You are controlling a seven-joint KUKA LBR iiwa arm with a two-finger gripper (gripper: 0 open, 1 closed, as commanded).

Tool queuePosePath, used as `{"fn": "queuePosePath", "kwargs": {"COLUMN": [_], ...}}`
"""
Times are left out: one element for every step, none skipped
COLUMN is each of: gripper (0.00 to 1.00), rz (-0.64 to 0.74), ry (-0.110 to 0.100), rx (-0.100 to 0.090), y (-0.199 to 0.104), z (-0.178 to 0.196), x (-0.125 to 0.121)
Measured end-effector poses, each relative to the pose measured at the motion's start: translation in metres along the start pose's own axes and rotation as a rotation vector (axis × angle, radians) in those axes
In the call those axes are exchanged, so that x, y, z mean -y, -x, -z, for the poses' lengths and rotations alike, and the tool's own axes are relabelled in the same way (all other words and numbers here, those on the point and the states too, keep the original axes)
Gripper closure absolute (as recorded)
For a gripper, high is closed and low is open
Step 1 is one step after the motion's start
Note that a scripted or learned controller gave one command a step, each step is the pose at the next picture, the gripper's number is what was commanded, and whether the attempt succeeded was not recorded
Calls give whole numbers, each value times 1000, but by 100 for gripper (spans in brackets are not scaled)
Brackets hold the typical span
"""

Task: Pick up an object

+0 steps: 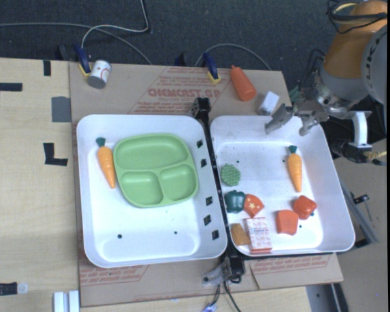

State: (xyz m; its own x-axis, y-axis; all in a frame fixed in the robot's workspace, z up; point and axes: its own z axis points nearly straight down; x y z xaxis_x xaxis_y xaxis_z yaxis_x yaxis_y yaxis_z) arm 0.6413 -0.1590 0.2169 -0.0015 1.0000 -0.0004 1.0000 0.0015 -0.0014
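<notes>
My gripper (291, 123) hangs over the far edge of the right bin (273, 130), fingers spread open with nothing between them. Just below and to its right lies a toy carrot (294, 169). Nearer the front of that bin sit a red pepper (304, 206), an orange block (286, 221), a red-and-white packet (257, 234), a brown piece (239, 236), an orange-red piece (253, 205), a dark teal piece (234, 201) and a green round piece (230, 173).
The left bin (94, 236) holds a green divided plate (156, 169) and a second carrot (106, 163). Behind the bins on the cardboard lie an orange bottle-shaped toy (242, 84), a small white cube (270, 101) and a small can (99, 73). Cables run along the back.
</notes>
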Motion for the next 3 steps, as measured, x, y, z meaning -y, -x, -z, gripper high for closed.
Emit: {"fn": "queuePosePath", "kwargs": {"gripper": [0,0,0], "rz": [-1,0,0], "ry": [-1,1,5], "rx": [1,1,2], "y": [54,59,64], "z": [-57,-32,-130], "x": [-26,17,21]}}
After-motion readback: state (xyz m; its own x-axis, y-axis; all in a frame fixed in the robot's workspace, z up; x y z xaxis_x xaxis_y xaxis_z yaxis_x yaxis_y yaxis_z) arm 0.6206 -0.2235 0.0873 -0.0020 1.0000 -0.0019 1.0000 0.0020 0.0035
